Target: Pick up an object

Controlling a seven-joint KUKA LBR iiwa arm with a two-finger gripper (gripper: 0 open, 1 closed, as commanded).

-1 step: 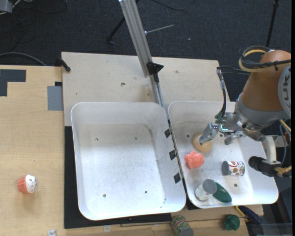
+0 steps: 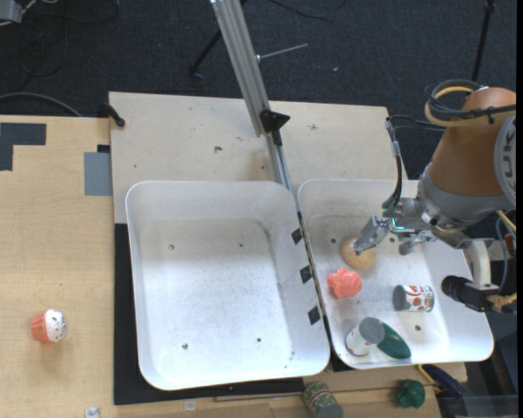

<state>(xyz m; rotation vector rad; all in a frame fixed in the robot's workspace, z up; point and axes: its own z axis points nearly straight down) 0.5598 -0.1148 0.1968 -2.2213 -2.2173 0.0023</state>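
Note:
The right bin (image 2: 471,342) holds several small objects. A tan round lump (image 2: 357,254) lies near its left wall, and a red-orange lump (image 2: 344,283) sits just below that. Further right stands a small printed can (image 2: 414,298). A green and white object (image 2: 377,338) lies near the front edge. My gripper (image 2: 386,244) hangs over the bin's middle, open, with its fingers spread. Its left finger (image 2: 368,237) slants down onto the top of the tan lump, while the other finger is over bare bin floor. Nothing is between the fingers.
The left bin (image 2: 148,203) stands beside the right one. An aluminium rail (image 2: 244,59) slants down to the divider between them. An orange and white toy (image 2: 49,326) lies on the wooden bench at far left. Two dark green items (image 2: 410,394) sit in front of the bins.

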